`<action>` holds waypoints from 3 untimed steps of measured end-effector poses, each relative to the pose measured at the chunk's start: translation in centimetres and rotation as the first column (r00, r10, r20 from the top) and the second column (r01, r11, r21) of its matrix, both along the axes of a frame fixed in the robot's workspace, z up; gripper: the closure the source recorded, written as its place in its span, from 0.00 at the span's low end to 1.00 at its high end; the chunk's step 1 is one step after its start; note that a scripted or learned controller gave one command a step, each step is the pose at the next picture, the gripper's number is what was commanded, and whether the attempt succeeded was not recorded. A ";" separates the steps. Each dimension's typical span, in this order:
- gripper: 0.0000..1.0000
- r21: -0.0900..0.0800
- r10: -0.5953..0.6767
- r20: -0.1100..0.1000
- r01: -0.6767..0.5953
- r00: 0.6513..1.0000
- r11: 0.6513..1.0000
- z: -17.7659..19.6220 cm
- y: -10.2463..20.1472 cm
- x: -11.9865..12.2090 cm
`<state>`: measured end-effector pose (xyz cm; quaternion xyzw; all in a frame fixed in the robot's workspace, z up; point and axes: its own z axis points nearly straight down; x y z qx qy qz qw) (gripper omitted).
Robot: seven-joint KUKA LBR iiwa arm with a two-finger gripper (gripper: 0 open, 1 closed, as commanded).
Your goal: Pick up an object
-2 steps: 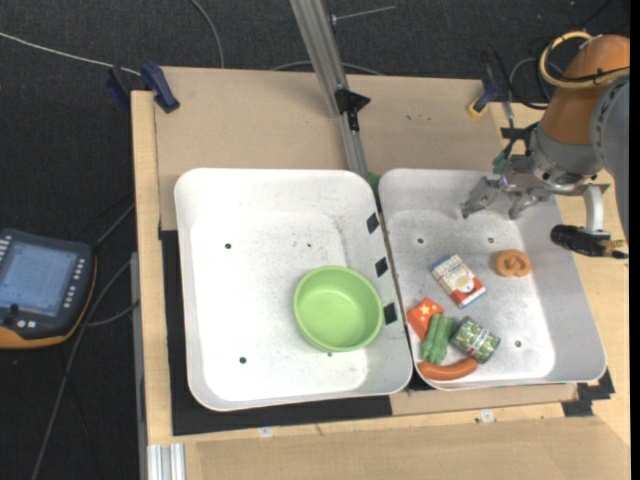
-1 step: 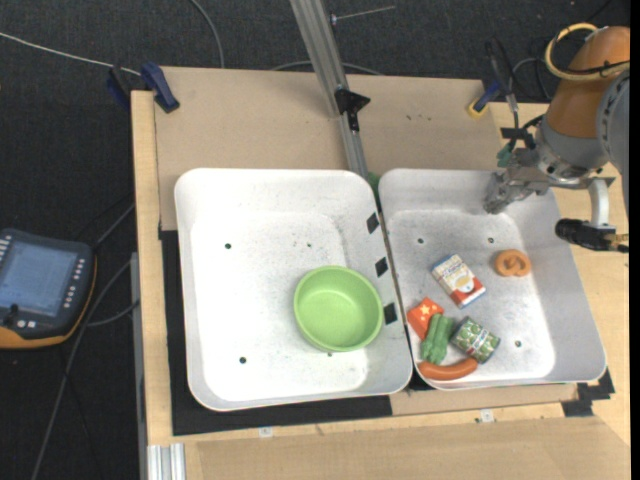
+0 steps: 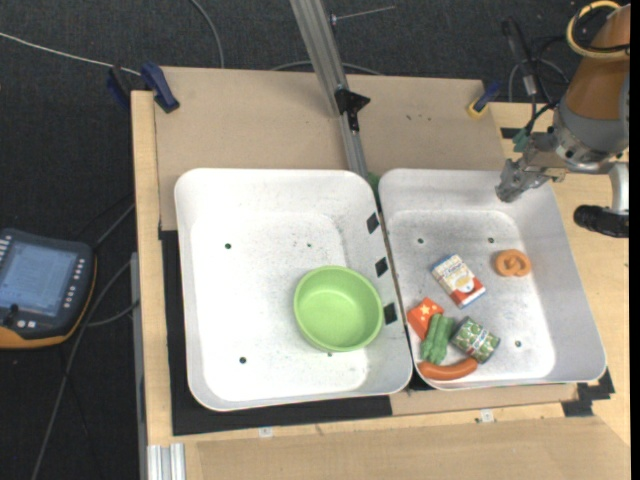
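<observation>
So, grey two-finger gripper (image 3: 519,181) hovers over far corner of right white bin (image 3: 560,268), holding nothing, probably lining up a pick. Can't tell how it's set. Candidates cluster nearer: orange ring-shaped toy (image 3: 512,263), small white carton (image 3: 458,279). Green plastic bowl (image 3: 338,308) sits left of that bin.

A grey arm with an orange band reaches in from the right, its gripper (image 3: 517,182) poised over the far corner of the right bin (image 3: 560,278). In that bin lie a small carton (image 3: 458,279), an orange ring-shaped piece (image 3: 513,263), a green can (image 3: 474,339), a red piece (image 3: 424,316) and a sausage (image 3: 447,370). The left bin (image 3: 240,288) holds 1 green bowl (image 3: 338,308).
</observation>
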<state>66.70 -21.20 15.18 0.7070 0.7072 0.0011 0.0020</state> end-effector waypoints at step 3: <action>1.00 0.002 0.003 -0.004 -0.003 1.000 1.000 8.6 5.7 -0.6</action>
